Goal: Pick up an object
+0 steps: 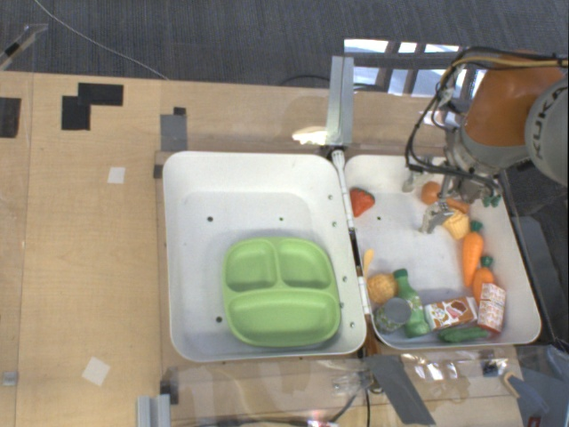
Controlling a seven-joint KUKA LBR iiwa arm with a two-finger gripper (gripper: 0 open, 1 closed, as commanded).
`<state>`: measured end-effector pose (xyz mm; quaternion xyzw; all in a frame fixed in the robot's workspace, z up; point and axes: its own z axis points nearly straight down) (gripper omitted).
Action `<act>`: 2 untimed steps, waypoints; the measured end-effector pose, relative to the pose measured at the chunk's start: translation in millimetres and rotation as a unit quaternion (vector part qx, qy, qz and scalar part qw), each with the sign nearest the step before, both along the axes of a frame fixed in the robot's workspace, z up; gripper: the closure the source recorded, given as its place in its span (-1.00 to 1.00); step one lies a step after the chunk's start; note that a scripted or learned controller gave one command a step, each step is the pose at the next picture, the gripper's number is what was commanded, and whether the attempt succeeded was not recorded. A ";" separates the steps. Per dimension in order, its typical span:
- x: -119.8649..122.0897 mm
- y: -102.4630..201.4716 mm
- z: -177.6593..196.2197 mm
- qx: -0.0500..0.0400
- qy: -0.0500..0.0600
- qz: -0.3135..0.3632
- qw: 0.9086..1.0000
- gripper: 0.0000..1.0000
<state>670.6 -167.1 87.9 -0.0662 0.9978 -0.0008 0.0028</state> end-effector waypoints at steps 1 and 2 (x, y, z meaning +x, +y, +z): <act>-44.9 -33.2 0.2 -0.001 -0.002 -0.023 1.000 -1.00; -76.8 -13.2 1.2 0.000 -0.004 -0.017 1.000 -1.00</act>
